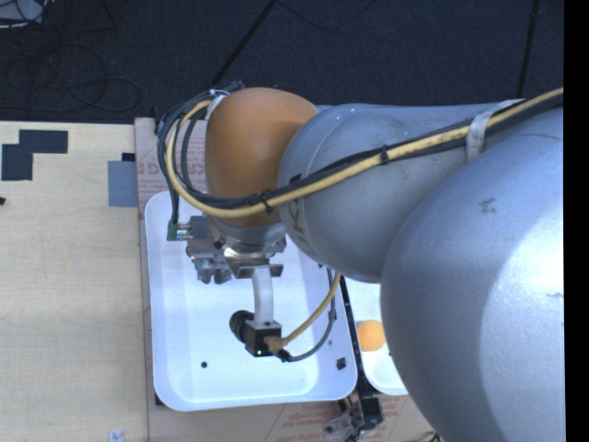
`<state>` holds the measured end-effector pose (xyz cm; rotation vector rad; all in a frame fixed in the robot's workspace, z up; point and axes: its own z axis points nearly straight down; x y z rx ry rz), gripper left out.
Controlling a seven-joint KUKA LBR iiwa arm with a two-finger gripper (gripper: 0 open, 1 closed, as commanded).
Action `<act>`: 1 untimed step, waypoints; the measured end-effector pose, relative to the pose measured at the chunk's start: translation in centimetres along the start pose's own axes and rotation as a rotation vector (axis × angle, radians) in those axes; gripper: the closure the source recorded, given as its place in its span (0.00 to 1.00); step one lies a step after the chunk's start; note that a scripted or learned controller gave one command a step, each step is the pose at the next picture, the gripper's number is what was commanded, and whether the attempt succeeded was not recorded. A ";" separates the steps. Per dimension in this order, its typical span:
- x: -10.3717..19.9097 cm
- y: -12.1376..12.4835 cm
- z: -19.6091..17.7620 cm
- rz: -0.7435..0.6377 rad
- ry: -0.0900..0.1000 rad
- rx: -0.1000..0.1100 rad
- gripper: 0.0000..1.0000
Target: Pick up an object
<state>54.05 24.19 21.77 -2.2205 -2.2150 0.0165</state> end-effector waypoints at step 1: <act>0.2 -4.2 13.6 -0.003 0.001 -0.005 1.00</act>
